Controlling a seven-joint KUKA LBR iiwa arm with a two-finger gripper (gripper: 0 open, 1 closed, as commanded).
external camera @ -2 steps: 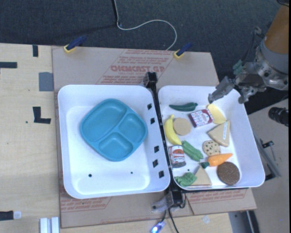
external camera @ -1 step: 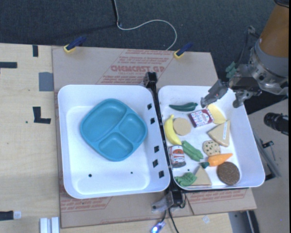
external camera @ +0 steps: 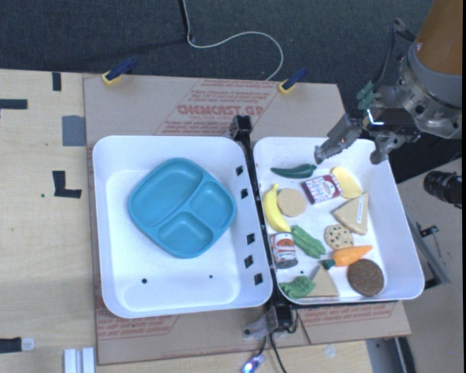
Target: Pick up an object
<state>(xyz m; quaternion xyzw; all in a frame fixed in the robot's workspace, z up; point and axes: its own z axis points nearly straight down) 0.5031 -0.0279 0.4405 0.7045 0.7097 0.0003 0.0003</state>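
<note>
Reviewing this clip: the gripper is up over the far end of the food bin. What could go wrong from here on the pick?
1. The toys lie packed: the red-labelled packet touches the yellow piece and the round cracker, so fingers may wedge between them or drag a neighbour.
2. The gripper hovers near the right bin's far rim, so a straight descent might clip the wall.
3. The green chili is thin and flat, likely to slip.

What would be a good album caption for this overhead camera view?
Open gripper hovering over the right bin of toy food, the blue plate alone in the left bin.
</note>
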